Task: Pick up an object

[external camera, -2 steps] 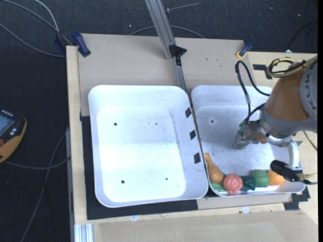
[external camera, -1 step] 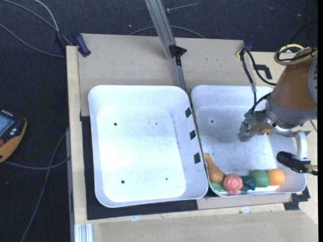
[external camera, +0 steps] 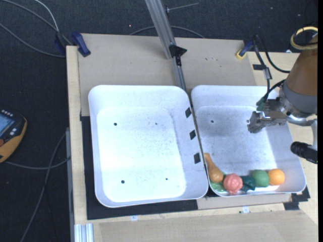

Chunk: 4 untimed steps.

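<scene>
Camera view: claw (external camera: 256, 122) hangs over the right bin (external camera: 237, 142), its grip unreadable. Toys cluster at the near wall: orange ball (external camera: 276, 176), green ball (external camera: 260, 178), pink ball (external camera: 232, 183). Descend squarely on the orange ball, avoiding the wall.

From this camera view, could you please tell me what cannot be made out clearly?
- End effector: too small and blurred to tell whether it is open or shut.
- Arm: cut off by the right edge.
- Dark teal object, between the pink ball and green ball: partly hidden, identity unclear.
- Handheld device: cut off by the left edge.
</scene>
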Each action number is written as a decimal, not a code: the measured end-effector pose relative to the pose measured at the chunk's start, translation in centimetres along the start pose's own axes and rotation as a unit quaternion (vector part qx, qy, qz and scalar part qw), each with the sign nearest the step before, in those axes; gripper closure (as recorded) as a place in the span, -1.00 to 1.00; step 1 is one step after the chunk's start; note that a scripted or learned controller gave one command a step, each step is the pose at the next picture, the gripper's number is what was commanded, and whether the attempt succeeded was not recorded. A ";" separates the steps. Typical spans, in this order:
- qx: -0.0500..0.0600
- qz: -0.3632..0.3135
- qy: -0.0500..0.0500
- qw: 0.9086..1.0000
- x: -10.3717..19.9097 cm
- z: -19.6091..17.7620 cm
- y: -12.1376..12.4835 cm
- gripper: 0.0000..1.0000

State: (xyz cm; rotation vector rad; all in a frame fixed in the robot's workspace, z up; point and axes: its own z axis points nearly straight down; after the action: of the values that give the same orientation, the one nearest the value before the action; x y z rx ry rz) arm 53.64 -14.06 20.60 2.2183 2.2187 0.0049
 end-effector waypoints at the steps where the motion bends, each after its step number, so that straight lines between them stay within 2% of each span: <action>1: 0.000 0.000 0.000 1.000 0.0 -6.2 -0.3 1.00; 2: 0.003 -0.002 0.001 1.000 5.4 -5.4 0.7 1.00; 3: 0.003 -0.002 0.001 1.000 10.0 -3.7 2.9 1.00; 4: 0.002 -0.002 0.001 1.000 14.4 -4.2 4.8 1.00</action>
State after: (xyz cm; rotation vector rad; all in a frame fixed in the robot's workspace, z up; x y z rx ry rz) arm 58.42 0.33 24.78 2.2168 2.2262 0.0020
